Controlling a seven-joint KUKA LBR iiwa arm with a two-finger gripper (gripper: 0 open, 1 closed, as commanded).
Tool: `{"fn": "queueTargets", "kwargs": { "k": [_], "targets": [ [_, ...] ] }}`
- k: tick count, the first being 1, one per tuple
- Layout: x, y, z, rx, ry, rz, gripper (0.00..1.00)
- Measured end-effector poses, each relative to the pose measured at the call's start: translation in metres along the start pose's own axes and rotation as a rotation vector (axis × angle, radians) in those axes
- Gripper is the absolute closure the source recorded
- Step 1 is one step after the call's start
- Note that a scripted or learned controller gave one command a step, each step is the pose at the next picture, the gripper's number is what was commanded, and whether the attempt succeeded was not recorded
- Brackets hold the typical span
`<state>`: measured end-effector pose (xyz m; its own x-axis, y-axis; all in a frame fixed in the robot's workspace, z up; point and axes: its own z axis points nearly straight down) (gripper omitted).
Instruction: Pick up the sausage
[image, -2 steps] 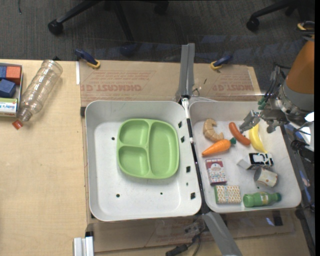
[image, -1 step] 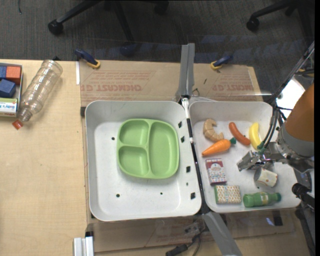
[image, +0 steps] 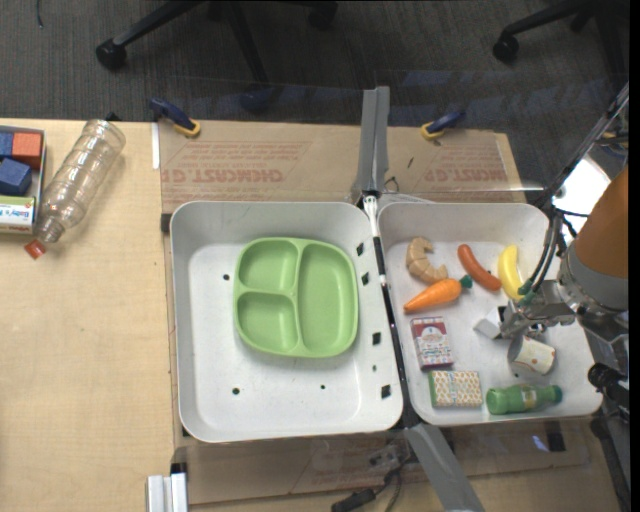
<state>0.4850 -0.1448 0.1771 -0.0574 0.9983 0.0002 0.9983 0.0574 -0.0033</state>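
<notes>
The sausage (image: 478, 267) is a short red-orange link lying in the back half of the right bin (image: 455, 215), between a croissant-shaped pastry (image: 425, 260) and a yellow banana (image: 511, 270). My gripper (image: 513, 328) hangs low over the right side of that bin, in front of and slightly to the right of the sausage, and apart from it. Just below the gripper lies a small cream cylinder (image: 534, 356). The arm with its orange band (image: 610, 235) comes in from the right edge.
An orange carrot (image: 437, 294), a red-and-white small box (image: 431, 342), a cracker packet (image: 456, 388) and a green bottle (image: 523, 399) share the right bin. The left bin (image: 200, 330) holds a green divided plate (image: 297, 297). A clear plastic bottle (image: 76, 178) lies on the bench at left.
</notes>
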Motion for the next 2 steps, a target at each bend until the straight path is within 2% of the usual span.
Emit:
{"fn": "queueTargets", "kwargs": {
  "k": [1,2],
  "targets": [
    [0.048,0.063,-0.023,-0.002,-0.001,0.015,1.00],
    [0.105,0.072,-0.144,-0.002,-0.003,-0.001,1.00]
  ]
}}
